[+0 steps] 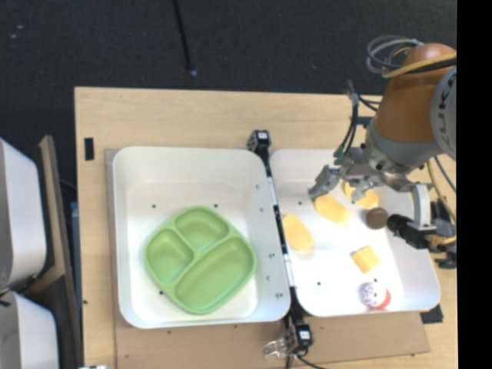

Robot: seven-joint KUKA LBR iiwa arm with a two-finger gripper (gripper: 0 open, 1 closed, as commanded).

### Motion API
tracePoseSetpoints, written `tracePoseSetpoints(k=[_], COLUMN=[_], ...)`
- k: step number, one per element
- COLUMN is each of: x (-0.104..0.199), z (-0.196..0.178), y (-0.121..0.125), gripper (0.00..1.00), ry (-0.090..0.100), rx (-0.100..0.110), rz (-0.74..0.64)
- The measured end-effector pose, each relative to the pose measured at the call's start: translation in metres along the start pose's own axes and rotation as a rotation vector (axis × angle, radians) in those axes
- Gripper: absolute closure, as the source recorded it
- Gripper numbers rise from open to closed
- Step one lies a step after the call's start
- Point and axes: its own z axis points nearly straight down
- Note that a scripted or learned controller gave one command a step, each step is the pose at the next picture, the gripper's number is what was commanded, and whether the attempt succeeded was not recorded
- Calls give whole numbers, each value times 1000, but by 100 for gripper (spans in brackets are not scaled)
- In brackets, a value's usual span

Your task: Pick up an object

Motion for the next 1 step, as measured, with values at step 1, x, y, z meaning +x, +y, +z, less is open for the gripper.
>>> tracePoseSetpoints(k=[1], x=[69], z=[-21], y=[-39], gripper=[0], ry=[2], rx=[-2], rz=[-6])
